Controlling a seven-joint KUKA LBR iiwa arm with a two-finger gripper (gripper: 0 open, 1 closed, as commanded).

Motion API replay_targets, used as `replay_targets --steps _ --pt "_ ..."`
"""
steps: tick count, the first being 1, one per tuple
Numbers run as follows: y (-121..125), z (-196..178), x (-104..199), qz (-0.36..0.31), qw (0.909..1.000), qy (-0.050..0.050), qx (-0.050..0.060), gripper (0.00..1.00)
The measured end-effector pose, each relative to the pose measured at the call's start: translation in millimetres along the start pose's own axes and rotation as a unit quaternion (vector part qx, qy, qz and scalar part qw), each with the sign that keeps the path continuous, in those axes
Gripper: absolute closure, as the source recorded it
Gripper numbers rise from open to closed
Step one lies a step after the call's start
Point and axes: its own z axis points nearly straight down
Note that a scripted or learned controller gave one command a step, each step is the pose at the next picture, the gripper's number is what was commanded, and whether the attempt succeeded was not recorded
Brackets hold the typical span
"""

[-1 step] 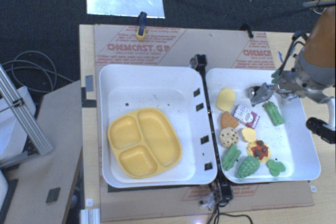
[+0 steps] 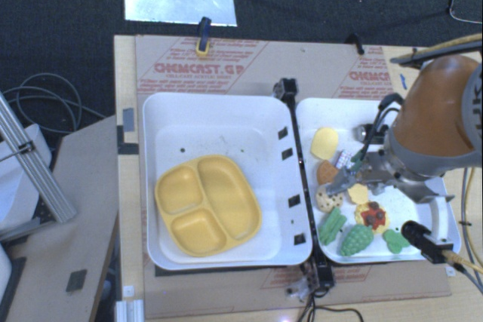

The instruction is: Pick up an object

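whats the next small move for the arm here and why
Probably a short descent onto one piece. The gripper hangs over the right bin, among toy food: a brown piece, a cookie and a yellow slice lie close by. Nothing shows between the jaws, so no pick has happened. The yellow tray sits in the left bin.

Arm (image 2: 441, 113): rounded orange housing over grey wrist section. Black cables loop along its left side. Hand (image 2: 349, 179): grey metal w/ dark parts.
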Motion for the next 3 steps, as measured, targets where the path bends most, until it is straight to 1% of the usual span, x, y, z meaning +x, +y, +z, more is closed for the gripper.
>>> replay_targets --steps 1,2,3 --pt "3.2 -2.1 -3.7 0.003 1.0 -0.002 -0.004 0.0" --pt "1.8 46.1 -42.9 0.005 1.0 -0.002 -0.001 0.0" --pt "4.5 24.0 41.0 -0.002 1.0 -0.001 -0.005 0.0"
